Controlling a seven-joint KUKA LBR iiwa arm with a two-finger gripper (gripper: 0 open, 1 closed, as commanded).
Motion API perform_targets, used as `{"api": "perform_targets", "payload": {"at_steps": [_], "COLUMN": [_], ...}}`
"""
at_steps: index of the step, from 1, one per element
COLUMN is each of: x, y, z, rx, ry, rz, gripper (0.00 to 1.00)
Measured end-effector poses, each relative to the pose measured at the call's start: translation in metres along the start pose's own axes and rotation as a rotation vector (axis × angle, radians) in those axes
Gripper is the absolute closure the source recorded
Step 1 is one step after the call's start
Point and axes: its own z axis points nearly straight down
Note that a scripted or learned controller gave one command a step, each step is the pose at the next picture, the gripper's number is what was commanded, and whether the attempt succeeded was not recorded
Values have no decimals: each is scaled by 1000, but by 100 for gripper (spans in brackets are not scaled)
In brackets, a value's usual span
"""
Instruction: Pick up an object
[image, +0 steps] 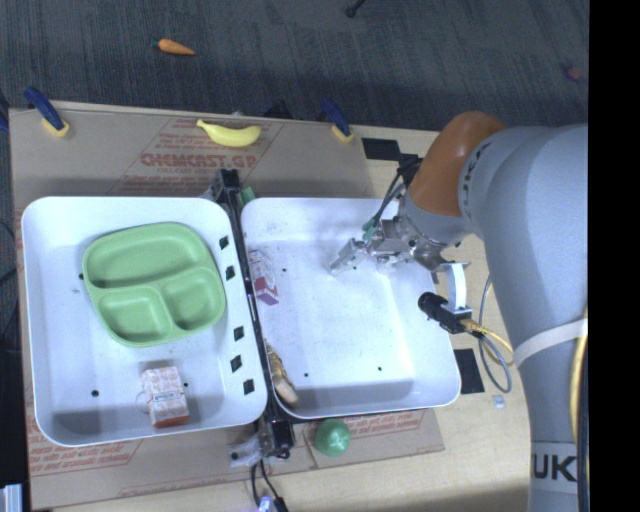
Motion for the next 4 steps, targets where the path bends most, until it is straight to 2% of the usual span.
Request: {"api": "perform_targets", "payload": {"at_steps": [1, 2, 3, 4], "x": [1, 29, 30, 23], "y": [1, -62, -63, 17], "z": [-11, -148, -146, -47], "rx": [-1, -6, -3, 1], "ry": [0, -2, 0, 0], "rz": [-3, 1, 1, -1], "gripper": [100, 100, 0, 0]}}
